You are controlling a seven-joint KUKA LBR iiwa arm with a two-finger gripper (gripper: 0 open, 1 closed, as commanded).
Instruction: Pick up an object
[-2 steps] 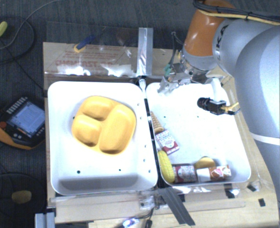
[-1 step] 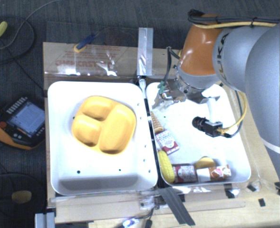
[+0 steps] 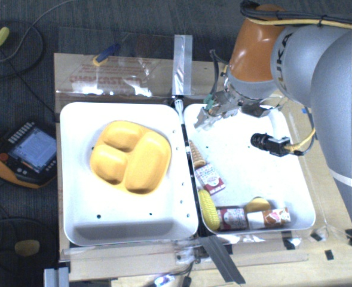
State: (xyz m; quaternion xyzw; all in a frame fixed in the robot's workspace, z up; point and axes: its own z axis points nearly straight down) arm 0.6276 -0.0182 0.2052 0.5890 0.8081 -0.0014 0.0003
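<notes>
In the camera view, the pincer (image 3: 207, 113) hangs over the far left corner of the right bin (image 3: 301, 187); whether it is spread or pressed together I cannot tell. Nothing is seen held in it. The likely targets lie along this bin's left and near walls: a yellow corn cob (image 3: 208, 208), a small red-white packet (image 3: 211, 178), a dark bottle (image 3: 232, 218). They seem pushed there. A large yellow bread-like toy (image 3: 129, 155) fills the middle of the left bin (image 3: 80, 220).

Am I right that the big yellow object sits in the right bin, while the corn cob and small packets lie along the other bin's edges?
Not quite: the camera view shows the big yellow object in the left bin. The corn cob and small packets lie along the right bin's edges.
</notes>
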